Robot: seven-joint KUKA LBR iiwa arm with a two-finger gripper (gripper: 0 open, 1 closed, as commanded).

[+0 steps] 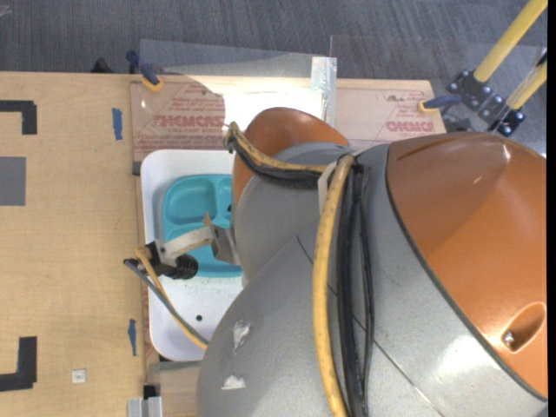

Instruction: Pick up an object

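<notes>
Judging from the frame's centre, nothing is seen lifted yet: the arm [365,276] is lowered over the teal tray [187,202] in the white bin [156,168], its jaws' state untellable.

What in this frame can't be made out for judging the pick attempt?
- Gripper: hidden in the camera view beneath the grey arm, so open or shut cannot be told.
- Turquoise divided tray: its right part is covered by the arm; whether anything grips it is unclear.
- White bin: just its left side is exposed; the arm covers whatever lies further right.
- Dark specks on the bin floor: too small to identify.
</notes>
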